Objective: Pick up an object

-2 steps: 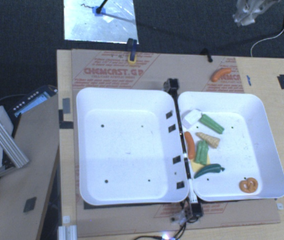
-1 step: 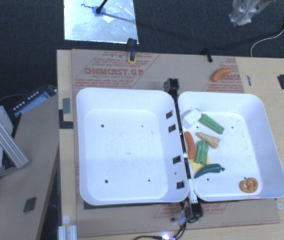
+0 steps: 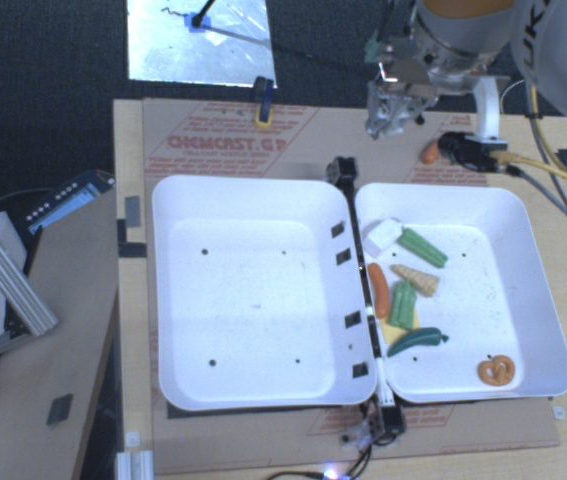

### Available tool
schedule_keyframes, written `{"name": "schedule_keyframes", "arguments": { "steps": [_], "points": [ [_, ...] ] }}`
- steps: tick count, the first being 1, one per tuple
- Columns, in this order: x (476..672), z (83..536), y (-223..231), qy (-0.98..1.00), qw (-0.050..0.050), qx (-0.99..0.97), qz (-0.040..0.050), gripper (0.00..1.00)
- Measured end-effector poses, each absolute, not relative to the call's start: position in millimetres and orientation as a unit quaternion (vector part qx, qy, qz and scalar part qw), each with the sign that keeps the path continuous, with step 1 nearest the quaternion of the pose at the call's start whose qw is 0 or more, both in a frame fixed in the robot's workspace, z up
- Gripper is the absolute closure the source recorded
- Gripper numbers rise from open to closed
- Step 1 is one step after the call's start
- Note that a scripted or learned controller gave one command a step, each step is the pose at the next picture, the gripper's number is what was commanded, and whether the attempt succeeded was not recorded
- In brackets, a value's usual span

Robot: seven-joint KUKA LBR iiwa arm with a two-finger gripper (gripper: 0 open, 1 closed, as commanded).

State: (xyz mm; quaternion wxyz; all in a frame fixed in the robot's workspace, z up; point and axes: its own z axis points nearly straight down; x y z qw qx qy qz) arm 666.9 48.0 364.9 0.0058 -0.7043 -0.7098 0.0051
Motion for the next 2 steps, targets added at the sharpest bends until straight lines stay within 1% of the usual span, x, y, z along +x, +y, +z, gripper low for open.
{"name": "schedule_keyframes", "arguments": {
  "steps": [1, 2],
  "points": [
    [668.6, 397, 98, -0.710, -0.001, -0.704, -0.0023, 1.00],
    [668.3, 432, 152, -0.710, -0.001, -0.704, -0.0033, 1.00]
  ]
}}
